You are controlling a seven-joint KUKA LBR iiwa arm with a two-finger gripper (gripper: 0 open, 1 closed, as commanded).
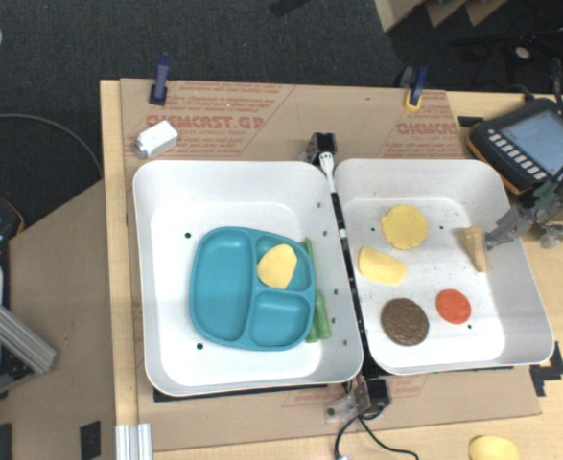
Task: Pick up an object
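Two bins: shallow white trays side by side on a cardboard-covered bench, the left bin (166, 209) and the right bin (511, 286) touching along their inner edges.
Left bin: holds a teal compartment plate (228, 290), with a pale yellow rounded piece (277, 266) lying in its upper right compartment and a green strip (316, 310) along the plate's right edge.
Right bin, upper part: a round flat yellow disc (404, 226), and below it to the left a yellow wedge-shaped piece (382, 265).
Right bin, lower part: a dark brown round patty (405, 321) with a small orange-red round piece (454, 306) just beside it on the right.
Right bin, right side: a tan cone-shaped piece (474, 247) lying near the wall.
Gripper (497, 237): grey, reaching in over the right bin's right wall, its tip just beside the tan cone; whether the fingers are spread or pressed together cannot be told, and nothing is seen between them.
Bench corner: a small white block (156, 139) lies above the left bin.
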